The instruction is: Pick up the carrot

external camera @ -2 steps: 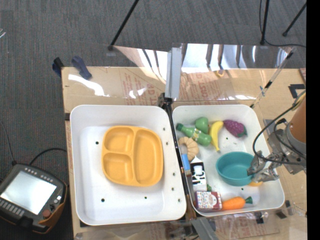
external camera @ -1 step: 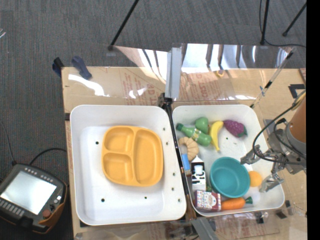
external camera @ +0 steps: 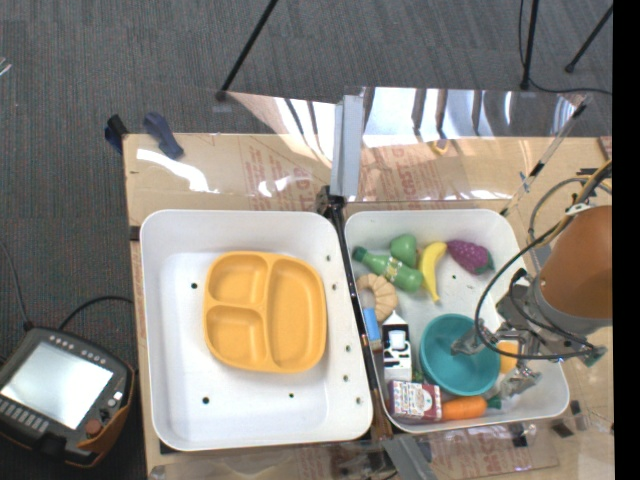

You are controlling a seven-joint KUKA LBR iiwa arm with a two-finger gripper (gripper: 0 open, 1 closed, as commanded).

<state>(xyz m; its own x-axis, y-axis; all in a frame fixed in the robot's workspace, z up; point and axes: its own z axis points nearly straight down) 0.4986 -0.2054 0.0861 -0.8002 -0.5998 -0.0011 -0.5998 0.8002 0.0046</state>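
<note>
Bench (external camera: 230, 173): brown cardboard-like top with printed lettering under glossy film that throws white glare near the back edge. Dark ribbed carpet beyond it, crossed by thin black stand legs. A handheld control pendant (external camera: 60, 393) with a pale screen lies on the floor at lower left, its cable curling away.

Two shallow white plastic bins, rounded corners, side by side and touching along a dark centre seam. Left bin (external camera: 170, 368): smooth matte floor with a few small dark holes. It bears a yellow divided plate (external camera: 265, 311), three compartments, soft rounded rim, lying flat near the middle.

Right bin (external camera: 500, 223): crowded with toy food. Along the back, a green bottle (external camera: 385, 265), a green pear (external camera: 404, 249), a curved yellow banana (external camera: 432, 268) and a knobbly purple grape bunch (external camera: 469, 255). A tan ring-shaped pastry (external camera: 379, 290) sits near the seam, a small black-and-white carton (external camera: 396, 344) in front of it. A teal bowl (external camera: 455, 356), round and glossy, occupies the front middle. A red printed box (external camera: 414, 400) lies at the front wall.

Carrot (external camera: 465, 407): smooth orange, tapered, lying flat along the front wall, just right of the red box, below the bowl.

Arm enters from the right, orange band large and blurred. Gripper (external camera: 515, 363) hangs over the bowl's right edge, above the carrot, amid grey metal and looped black cables. Whether the claw is apart or together, cannot tell.
</note>
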